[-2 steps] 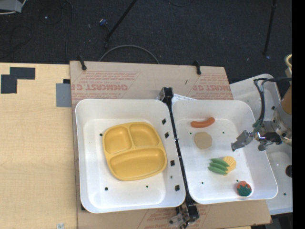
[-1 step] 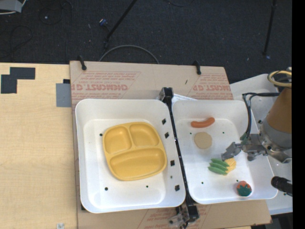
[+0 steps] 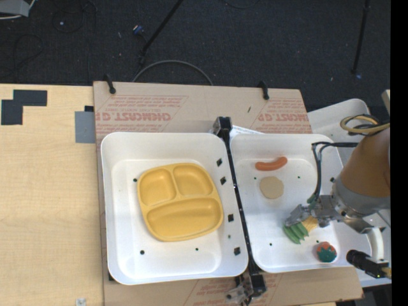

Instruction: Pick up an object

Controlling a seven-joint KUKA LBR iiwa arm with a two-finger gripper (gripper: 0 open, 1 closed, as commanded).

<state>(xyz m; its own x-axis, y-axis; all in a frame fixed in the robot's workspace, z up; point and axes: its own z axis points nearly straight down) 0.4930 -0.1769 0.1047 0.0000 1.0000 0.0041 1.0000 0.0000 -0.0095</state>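
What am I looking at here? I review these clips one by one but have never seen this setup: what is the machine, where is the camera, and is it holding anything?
One camera, fixed above a bench, looks down at a slant on two shallow white bins. The left bin holds a yellow divided plate. The right bin holds an orange sausage-shaped toy, a tan disc, a green and yellow toy and a small red and green ball. The grey robot arm reaches in from the right; its gripper sits low over the green and yellow toy. Whether it actually grips that toy cannot be told from here.
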